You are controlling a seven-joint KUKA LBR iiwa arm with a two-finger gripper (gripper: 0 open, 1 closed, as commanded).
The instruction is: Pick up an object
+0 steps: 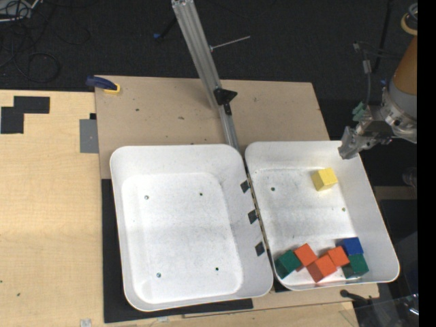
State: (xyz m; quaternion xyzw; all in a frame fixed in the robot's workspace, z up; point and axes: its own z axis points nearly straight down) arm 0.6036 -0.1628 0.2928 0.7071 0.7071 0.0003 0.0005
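Camera view, looking down at a slant on the worktop (pixel 170 107): nothing has been picked up yet, so the whole task is left to do. Tool (pixel 352 144) hangs at the far right corner of the right bin (pixel 300 169), just over or outside its rim, with the grey wrist and orange band behind it at the right edge. Nothing lies under or between its tips, but whether it stands wide or narrow I cannot tell; the end is small and dark against the background. Closest candidate is the yellow block (pixel 325 178), lying alone on the bin floor toward the far right, near the tool but apart from it, with free space on all sides. It looks like a small cube, slightly turned, top face lighter than the side. Remaining objects sit crowded along the near edge of the same bin: a green block (pixel 287 263), an orange block (pixel 305 253), a second orange block (pixel 325 264), a blue block (pixel 351 245) and a dark green block (pixel 355 267), several touching one another. Left bin (pixel 136 162) holds no objects. Judgement: the lone yellow block is the easier target, since the cluster leaves little room beside each piece.
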